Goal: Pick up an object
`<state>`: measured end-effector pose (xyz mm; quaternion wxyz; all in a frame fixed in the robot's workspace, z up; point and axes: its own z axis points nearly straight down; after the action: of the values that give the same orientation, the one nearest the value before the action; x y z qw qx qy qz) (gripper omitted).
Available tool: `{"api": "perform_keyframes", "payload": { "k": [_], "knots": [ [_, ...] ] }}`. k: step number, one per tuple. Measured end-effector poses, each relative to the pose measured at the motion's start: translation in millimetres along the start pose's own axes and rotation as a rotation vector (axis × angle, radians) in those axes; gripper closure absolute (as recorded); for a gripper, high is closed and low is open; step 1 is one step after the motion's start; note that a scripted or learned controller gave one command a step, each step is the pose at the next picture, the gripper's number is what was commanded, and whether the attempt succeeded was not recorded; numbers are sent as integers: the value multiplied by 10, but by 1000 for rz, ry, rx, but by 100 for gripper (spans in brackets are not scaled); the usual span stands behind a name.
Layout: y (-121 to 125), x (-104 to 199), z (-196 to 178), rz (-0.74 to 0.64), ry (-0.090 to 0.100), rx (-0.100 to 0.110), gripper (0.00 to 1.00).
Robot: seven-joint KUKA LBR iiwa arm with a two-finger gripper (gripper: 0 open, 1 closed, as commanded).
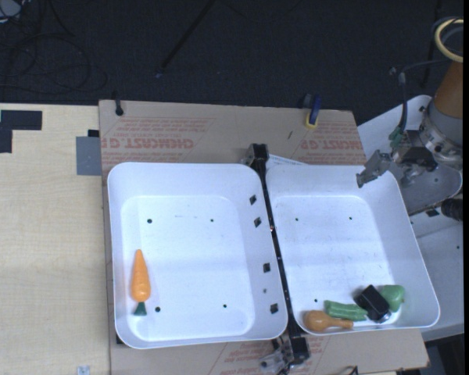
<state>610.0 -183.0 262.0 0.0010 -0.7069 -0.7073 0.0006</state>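
The gripper (379, 166) hung over the far right corner of the right bin (340, 209); whether it was released or clenched could not be told. An orange carrot (140, 276) lay near the left bin's (180, 180) near left corner. A green piece (345, 310), a black block (373, 302) and an orange-brown pear-shaped thing (325, 321) clustered at the right bin's near edge.

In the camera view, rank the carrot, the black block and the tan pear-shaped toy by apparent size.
1. carrot, longest, in the left bin.
2. tan pear-shaped toy, in the right bin.
3. black block, partly overlapping green items.
The last two look close, so their order is unsure.
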Motion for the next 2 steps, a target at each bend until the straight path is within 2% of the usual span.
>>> {"api": "perform_keyframes", "payload": {
  "k": [1,2],
  "knots": [
    [-167,1123,-2360,-9,-1,-19,0],
    [40,858,-975,2,0,13,0]
  ]
}}
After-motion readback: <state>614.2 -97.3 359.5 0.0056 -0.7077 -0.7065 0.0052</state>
